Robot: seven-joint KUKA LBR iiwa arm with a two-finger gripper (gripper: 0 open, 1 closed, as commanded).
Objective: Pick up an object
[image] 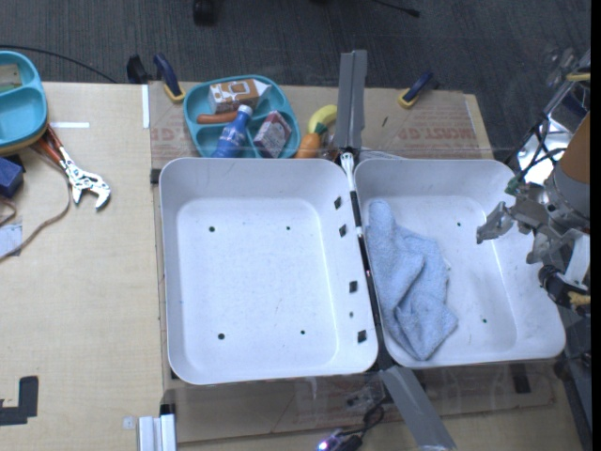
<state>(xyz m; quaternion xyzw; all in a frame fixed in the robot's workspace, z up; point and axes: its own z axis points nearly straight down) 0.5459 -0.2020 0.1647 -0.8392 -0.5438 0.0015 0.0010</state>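
Lying crumpled in the right bin (488, 181), a blue towel (410, 285); claw (515, 225) spread open, holding nothing.

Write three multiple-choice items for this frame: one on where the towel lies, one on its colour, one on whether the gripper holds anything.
1. Where does the towel lie?
A. In the left bin
B. In the right bin
C. On the bench beside the wrench

2. What colour is the towel?
A. Light blue
B. Red
C. Black

3. How does the gripper stand to the towel?
A. It holds the towel off the bin floor
B. It presses down into the towel's middle
C. It is to the right of the towel, apart from it, holding nothing

Answers:
1. B: the crumpled cloth rests on the floor of the right bin, against its left wall.
2. A: it is pale blue against the white bin.
3. C: white bin floor shows between the fingertips and the towel's edge, and nothing sits between the fingers.
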